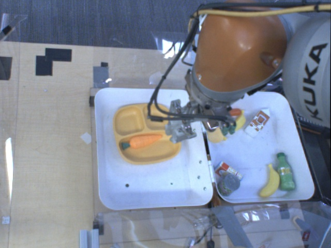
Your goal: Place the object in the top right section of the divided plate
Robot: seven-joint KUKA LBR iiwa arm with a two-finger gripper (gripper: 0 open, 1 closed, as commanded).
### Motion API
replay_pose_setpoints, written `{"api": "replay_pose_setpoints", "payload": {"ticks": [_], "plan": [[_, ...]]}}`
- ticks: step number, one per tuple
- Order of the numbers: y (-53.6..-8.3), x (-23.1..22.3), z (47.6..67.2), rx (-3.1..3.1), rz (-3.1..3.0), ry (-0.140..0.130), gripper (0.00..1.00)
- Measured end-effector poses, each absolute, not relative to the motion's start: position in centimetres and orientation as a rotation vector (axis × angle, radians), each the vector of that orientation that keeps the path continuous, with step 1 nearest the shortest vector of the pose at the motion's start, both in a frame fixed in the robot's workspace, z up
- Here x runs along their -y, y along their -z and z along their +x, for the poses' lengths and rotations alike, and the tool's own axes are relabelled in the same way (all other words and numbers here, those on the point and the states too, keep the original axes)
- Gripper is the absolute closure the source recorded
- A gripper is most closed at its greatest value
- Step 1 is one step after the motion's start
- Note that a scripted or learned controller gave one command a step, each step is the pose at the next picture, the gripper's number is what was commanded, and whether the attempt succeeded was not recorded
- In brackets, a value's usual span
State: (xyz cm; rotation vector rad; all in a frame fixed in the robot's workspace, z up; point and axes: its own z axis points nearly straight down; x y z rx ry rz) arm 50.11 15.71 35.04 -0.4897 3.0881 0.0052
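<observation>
- Yellow plastic makes up the one divided plate [135,122], a rounded, smooth tray with raised ridges parting it into sections; it lies in the left bin [150,185].
- One carrot [142,141], orange with a small green tip at its left end, lies on its side in the plate's long lower section, pointing left to right.
- Two shallow white bins sit side by side, both matte with rounded corners; the right bin [295,138] touches the left one along a dark seam.
- One gripper [181,128], grey metal with black cables, hangs over the plate's right edge, near the upper right section; whether its fingers are parted or closed cannot be told, and nothing is seen between them.
- One arm [240,40] reaches in from the right, its glossy orange dome above a grey ring.
- In the right bin: one curved yellow banana [269,181], one green bottle [285,172] lying just beside it, one round grey tin [229,183] with a red-and-white label, one small white-and-brown carton [258,122], and one yellow piece [223,133] partly hidden under the arm.
- Pale wood bench [46,164] bears black block markings at upper left.
</observation>
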Motion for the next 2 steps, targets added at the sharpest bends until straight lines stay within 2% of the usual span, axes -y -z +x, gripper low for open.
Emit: {"api": "replay_pose_setpoints", "payload": {"ticks": [1, 2], "plan": [[-32.1, -14.9, 50.0, -3.097, -0.476, -0.004, 1.0], [-32.9, -16.7, 54.0, -3.106, -0.392, -0.006, 1.0]]}}
